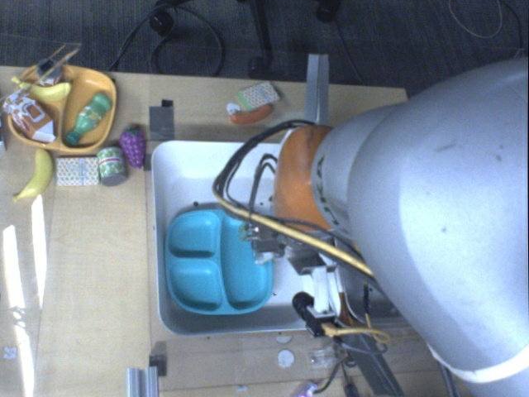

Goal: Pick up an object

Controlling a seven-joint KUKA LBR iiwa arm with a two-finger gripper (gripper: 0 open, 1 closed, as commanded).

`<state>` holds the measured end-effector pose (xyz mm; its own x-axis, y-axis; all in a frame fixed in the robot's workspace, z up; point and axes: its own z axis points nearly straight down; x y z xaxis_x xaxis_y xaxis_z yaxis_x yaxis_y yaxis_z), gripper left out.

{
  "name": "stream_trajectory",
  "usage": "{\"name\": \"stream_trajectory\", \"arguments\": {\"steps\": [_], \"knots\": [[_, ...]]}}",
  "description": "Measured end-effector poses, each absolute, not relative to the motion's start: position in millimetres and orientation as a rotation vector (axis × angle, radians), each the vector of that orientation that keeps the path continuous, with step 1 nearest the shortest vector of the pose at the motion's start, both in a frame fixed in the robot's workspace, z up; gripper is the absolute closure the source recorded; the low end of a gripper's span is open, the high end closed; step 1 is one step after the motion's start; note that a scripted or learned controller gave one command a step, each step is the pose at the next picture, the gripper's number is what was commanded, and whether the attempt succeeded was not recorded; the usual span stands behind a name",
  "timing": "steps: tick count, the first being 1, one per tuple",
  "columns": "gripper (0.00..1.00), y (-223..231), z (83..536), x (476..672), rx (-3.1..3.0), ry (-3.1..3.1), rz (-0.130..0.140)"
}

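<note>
A blue divided plate (215, 263) lies in the left white bin (178, 168), toward its front. My grey arm with its orange band (299, 176) reaches in from the right and covers most of the bench's right half. The wrist hardware (273, 242) hangs over the plate's right edge. Cables and the arm's body hide the gripper's tips.
On the bench at far left stands a yellow bowl (83, 98) with a green bottle and snacks, beside a banana (35, 176), a small can (110, 165), toy grapes (133, 145) and a packet (77, 171). A hot-dog toy (252, 106) lies behind the bin.
</note>
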<state>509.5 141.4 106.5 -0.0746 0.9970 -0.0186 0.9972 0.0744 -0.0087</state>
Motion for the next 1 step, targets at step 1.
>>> {"name": "stream_trajectory", "arguments": {"steps": [1], "knots": [[0.0,152.3,111.0,509.6,2.12,2.317,-0.009]]}}
